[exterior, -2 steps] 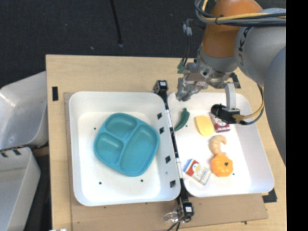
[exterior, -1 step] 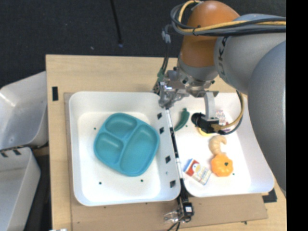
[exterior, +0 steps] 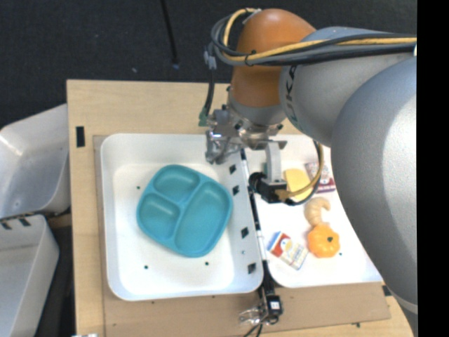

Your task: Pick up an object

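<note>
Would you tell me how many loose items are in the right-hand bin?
5: orange pumpkin toy and red-and-white box near the front, beige piece above them, yellow block and printed card by the arm. The arm may hide more.

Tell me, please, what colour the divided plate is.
Plain teal blue; the plate shows best in the camera view.

Counted: two shallow white bins, left bin (exterior: 105,209) and right bin (exterior: 351,269). One blue three-compartment plate (exterior: 184,209). One orange pumpkin-like fruit (exterior: 323,242). One pale croissant-shaped piece (exterior: 317,208). One yellow wedge (exterior: 297,180). One small printed carton (exterior: 287,249). One half-hidden printed packet (exterior: 327,181).
</note>
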Robot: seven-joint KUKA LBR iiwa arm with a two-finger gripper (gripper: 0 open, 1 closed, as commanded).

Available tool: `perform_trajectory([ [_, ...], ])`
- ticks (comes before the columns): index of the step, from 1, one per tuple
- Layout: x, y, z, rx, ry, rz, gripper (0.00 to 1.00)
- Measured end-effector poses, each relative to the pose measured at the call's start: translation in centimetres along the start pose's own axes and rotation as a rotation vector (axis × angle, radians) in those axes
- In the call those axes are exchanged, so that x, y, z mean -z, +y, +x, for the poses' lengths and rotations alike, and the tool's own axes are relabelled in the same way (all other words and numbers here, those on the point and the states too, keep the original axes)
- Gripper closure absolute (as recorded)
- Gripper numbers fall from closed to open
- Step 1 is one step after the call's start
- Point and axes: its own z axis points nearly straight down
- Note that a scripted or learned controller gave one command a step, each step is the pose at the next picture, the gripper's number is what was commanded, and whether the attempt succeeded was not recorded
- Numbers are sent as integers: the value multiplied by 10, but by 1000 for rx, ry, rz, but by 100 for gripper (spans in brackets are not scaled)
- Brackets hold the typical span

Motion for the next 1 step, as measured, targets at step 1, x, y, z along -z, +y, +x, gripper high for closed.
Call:
perform_trajectory([
  [1,1,1,-3,-5,-1,-1,0],
])
